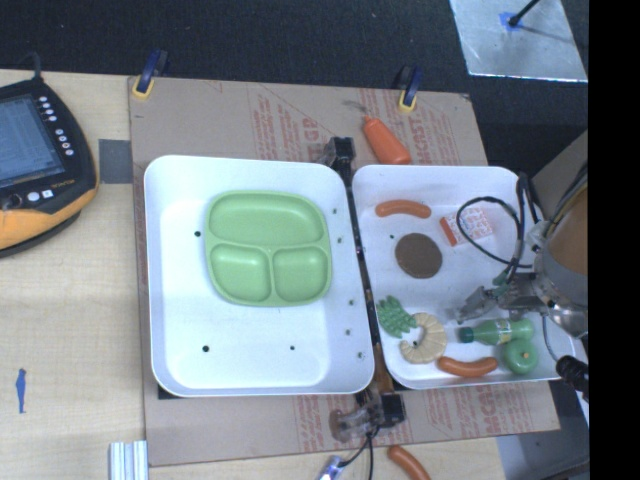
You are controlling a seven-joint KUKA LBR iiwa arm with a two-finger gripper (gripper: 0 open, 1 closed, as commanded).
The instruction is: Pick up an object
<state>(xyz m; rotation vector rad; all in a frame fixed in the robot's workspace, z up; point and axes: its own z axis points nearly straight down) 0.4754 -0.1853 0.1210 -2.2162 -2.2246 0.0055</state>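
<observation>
Green plastic bottle with an orange cap (497, 331), lying on its side at about four o'clock in the right shallow white bin (440, 182), just below the metal two-finger gripper (492, 300) reaching in from three o'clock. Fingers too blurred and dark to tell whether apart or together; nothing seen clamped between them. Beside the bottle at five o'clock, a round green toy fruit (520, 356); along the bin's six o'clock edge, an orange toy sausage (466, 366). Near the bin's middle, a flat brown disc (418, 255); at twelve o'clock of it, a second orange sausage (403, 209). Toward seven o'clock, a leafy green toy piece (393, 316) touching a cream ring-shaped slice (425, 337). In the left shallow white bin (180, 268), a pale green divided plastic plate (267, 247), centred slightly toward twelve o'clock. Outside the bins at twelve o'clock, an orange toy carrot (384, 140) on the cardboard sheet (250, 118).
</observation>
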